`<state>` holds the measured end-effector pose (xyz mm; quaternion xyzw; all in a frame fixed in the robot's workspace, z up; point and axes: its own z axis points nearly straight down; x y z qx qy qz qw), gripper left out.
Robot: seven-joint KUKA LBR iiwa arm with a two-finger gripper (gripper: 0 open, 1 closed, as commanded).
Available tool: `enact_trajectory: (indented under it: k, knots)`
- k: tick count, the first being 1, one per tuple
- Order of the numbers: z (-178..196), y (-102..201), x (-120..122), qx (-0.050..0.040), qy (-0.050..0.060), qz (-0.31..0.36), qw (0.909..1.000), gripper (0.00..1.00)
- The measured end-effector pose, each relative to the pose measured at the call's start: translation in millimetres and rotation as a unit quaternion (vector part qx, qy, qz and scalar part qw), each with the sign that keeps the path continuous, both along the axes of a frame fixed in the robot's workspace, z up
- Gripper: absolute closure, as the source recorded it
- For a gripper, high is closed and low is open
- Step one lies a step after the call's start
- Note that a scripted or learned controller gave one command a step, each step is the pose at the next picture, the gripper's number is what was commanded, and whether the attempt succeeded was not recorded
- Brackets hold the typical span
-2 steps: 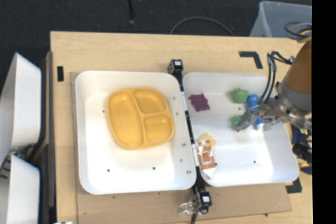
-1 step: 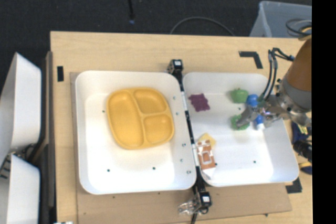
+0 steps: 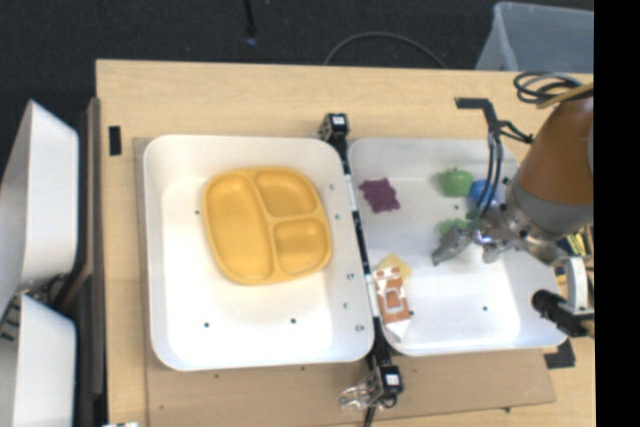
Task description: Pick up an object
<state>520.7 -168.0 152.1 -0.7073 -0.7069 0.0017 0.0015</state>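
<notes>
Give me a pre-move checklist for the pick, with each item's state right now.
1. Pincer over the right bin: ok.
2. Something held between its fingers: cannot tell.
3. Purple piece free to reach, lying apart from the other things: ok.
4. Green thing free to reach: not ok, the arm crowds it.
5. Orange and white packet flat on the floor: not ok, it leans on the left wall.
6. Yellow tray out of the way in the left bin: ok.

No readable text, no labels, no brands, no numbers, no signs
</notes>
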Motion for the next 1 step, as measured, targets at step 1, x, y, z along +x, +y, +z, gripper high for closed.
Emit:
enact_trajectory:
  k: [1]
  knots:
    - [-52.9,-1.0,-0.8,-0.0002,0.0,-0.001,1.0,0.0]
